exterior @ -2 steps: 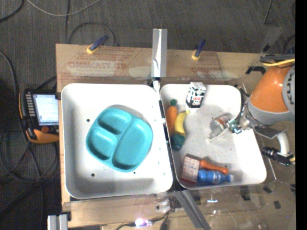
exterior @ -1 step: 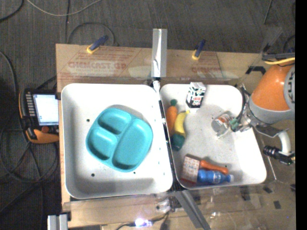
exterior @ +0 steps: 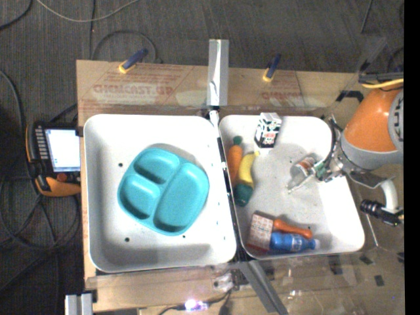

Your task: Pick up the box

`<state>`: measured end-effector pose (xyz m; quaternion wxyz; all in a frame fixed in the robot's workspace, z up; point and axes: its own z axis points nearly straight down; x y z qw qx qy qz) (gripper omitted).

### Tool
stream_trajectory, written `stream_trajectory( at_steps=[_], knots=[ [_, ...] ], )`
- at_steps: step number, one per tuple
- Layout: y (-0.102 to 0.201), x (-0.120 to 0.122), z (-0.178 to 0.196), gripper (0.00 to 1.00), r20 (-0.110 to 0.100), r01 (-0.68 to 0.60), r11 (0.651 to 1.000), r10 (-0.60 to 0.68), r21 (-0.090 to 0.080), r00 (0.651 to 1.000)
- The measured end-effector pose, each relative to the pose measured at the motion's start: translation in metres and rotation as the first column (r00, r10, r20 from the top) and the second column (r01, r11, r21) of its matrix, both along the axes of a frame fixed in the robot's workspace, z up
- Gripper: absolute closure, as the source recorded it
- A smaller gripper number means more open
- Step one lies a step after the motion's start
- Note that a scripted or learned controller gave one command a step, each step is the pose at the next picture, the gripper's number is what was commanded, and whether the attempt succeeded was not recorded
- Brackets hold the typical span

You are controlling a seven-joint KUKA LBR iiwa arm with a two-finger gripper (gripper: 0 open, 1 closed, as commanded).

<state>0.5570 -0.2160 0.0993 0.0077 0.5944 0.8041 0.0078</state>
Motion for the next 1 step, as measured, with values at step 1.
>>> stream_trajectory(
  at_steps=[1],
  knots=[
    [0.0002, 0.0006, 0.0060, 1.00, -0.002, 0.001, 1.000, -0.001, 0.003, 1.000]
  ],
)
